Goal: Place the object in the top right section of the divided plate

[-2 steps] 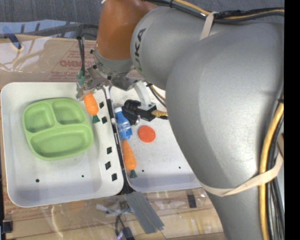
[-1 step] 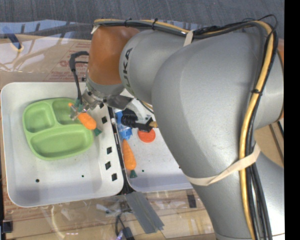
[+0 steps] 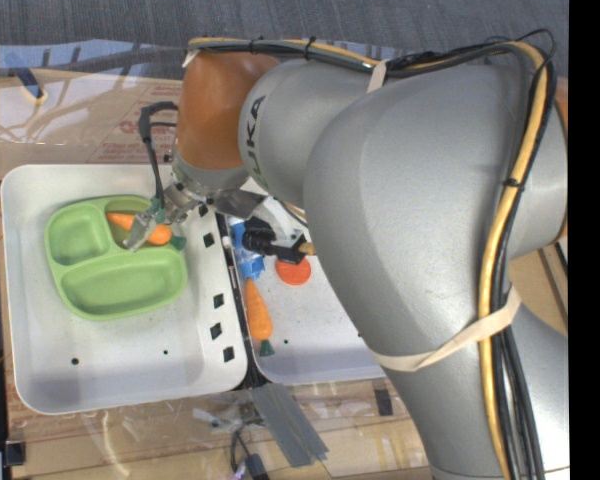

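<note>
A green divided plate [image 3: 110, 288] lies in the left white bin [image 3: 40, 368]. An orange carrot-like object [image 3: 127, 221] rests in the plate's top right section, its other end [image 3: 159, 235] showing past the gripper's tip. My gripper [image 3: 148, 228] hangs right over that section, low against the orange object and hiding its middle. The grey arm with its orange band [image 3: 215, 108] reaches in from the right and covers much of the right bin.
In the right bin [image 3: 310, 353] lie a carrot with a green top [image 3: 257, 313], a red-orange round piece [image 3: 296, 271] and a blue object [image 3: 249, 261]. The divider between the bins [image 3: 220, 308] runs just right of the plate. Cardboard [image 3: 70, 118] lies behind the bins.
</note>
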{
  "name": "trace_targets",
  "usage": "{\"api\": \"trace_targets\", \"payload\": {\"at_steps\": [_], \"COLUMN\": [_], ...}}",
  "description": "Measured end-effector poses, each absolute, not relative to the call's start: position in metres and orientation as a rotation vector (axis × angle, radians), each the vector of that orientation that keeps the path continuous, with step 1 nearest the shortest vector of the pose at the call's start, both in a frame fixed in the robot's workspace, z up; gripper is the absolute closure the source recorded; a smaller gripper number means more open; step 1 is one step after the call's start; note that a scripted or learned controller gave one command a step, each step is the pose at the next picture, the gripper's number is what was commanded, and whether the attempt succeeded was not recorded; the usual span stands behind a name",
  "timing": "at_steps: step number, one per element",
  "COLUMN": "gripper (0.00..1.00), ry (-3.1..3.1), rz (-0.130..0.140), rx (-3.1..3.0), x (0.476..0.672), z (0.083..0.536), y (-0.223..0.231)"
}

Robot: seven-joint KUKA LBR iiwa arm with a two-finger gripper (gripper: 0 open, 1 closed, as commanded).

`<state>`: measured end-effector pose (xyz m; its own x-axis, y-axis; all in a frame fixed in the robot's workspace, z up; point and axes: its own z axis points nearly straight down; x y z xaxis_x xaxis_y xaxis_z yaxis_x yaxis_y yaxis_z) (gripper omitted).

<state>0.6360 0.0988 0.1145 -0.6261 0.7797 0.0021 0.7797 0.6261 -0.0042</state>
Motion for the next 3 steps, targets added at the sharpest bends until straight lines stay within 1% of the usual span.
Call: {"api": "trace_targets", "payload": {"at_steps": [1,2,3], "gripper": [0.0,1.0,0.0], "ry": [-2.902,-2.905,-2.905], "rz": [-0.001,-0.002,-0.001], "rx": [-1.209,-1.205,-1.205], "x": [0.65,0.651,0.651], "z": [0.126,0.136,0.136], "y": [0.129,0.129,0.129]}}
